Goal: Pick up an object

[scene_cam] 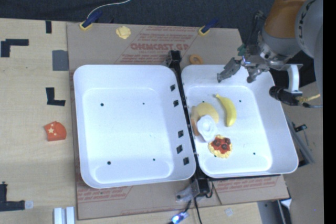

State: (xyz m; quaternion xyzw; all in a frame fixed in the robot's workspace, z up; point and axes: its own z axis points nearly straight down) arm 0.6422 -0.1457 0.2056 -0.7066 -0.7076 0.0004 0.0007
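Note:
In the right bin (273, 134) lie a yellow banana (228, 109), a pale yellow round piece (204, 111) with a white lump (206, 126) against it, and a small yellow item with red and dark spots (221, 146). My gripper (241, 72) hangs above the bin's far edge, up and right of the banana. Its two grey fingers (228, 70) are spread apart, open, with nothing between them.
The left bin (126, 123) adjoins the right one along a black clipped seam. On the bench lie a red piece (55, 131) at the far left, a small yellow lump (123, 32) and a small ring (195, 59) behind the bins. A white cable (118, 2) trails at the back.

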